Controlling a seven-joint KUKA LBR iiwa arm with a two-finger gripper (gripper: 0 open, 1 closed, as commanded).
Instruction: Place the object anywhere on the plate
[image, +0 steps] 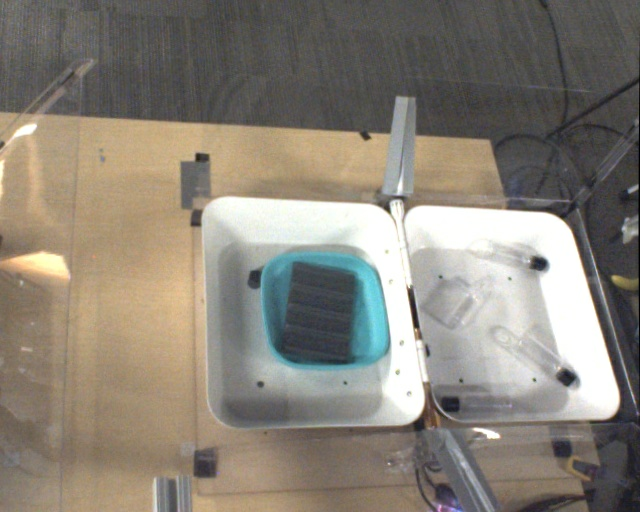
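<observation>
A turquoise square plate (372, 300) sits in the middle of the left white bin (230, 300). On the plate lies a dark grey ridged rectangular object (320, 310), covering most of its centre and tilted slightly. The object rests fully within the plate's rim.
The right white bin (590, 330) holds several clear plastic items, including a small transparent cup (455, 302) and tube-like pieces with black ends (540, 352). A grey metal bar (400, 150) stands behind the gap between the bins. Wooden bench surface (100, 300) lies to the left.
</observation>
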